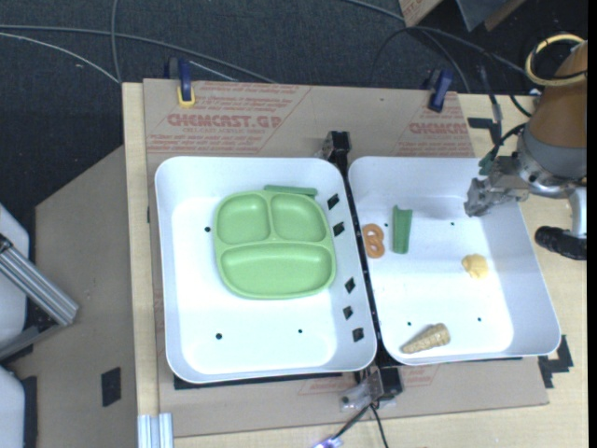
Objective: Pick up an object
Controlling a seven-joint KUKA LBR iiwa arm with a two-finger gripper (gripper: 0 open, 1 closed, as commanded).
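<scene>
Right bin floor mostly bare; gripper over its far edge.

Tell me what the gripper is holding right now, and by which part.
Nothing is seen held. The gripper sits over the right bin's upper right edge, apart from the green block, pretzel, yellow piece and cone.

The arm runs off the right edge, so only its wrist end shows, and the tool at the right bin's far corner is too small and blurred to read how its fingers stand. The green divided plate hides most of a flat green piece behind it.
</scene>
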